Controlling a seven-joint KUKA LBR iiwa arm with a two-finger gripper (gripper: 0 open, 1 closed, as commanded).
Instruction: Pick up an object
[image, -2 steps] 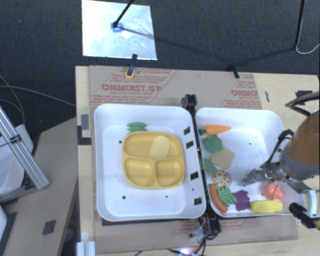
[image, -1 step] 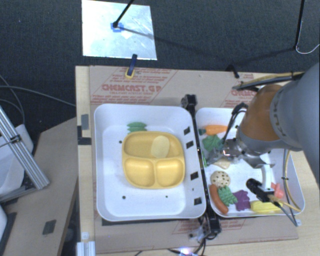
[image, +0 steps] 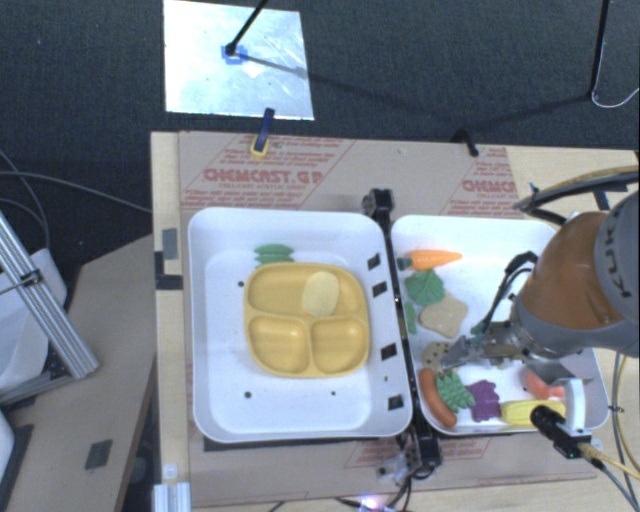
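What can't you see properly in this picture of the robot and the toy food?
- Hand: small and blurry in the camera view, so whether it holds anything is unclear.
- Right bin: the arm covers its right part.
- Red toy: partly tucked under the arm, too hidden to name.
- Green thing in the left bin: half behind the yellow tray.

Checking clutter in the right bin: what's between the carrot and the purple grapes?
In the camera view, between carrot and purple grapes: green leafy piece, then tan slice.
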